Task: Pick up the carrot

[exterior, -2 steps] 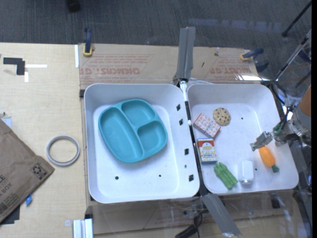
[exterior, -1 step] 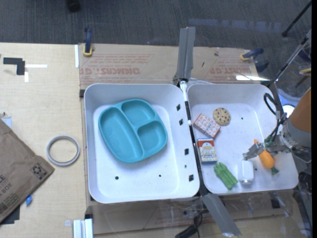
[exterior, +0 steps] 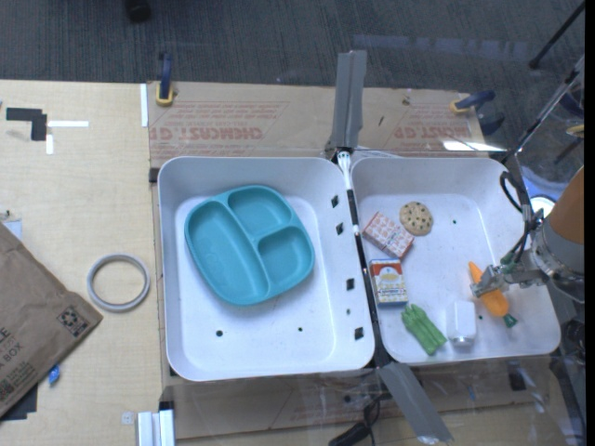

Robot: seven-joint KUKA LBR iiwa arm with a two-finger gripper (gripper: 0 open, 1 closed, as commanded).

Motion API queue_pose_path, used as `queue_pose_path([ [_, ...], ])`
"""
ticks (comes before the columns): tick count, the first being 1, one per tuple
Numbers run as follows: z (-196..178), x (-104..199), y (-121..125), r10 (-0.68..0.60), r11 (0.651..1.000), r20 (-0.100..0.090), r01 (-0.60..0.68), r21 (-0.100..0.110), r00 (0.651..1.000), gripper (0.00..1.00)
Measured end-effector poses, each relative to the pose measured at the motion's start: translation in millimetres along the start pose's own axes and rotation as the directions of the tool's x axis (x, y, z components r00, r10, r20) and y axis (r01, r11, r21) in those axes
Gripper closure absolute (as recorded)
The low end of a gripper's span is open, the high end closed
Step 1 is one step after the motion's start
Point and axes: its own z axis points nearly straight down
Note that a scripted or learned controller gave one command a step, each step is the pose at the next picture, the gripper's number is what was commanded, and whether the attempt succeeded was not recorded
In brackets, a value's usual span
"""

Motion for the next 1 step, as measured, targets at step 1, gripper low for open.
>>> queue_pose_path([
  [1,-62.4,49.5,20.9,0.033,0.999,0.006,-0.033,-0.001,0.999,1.0],
])
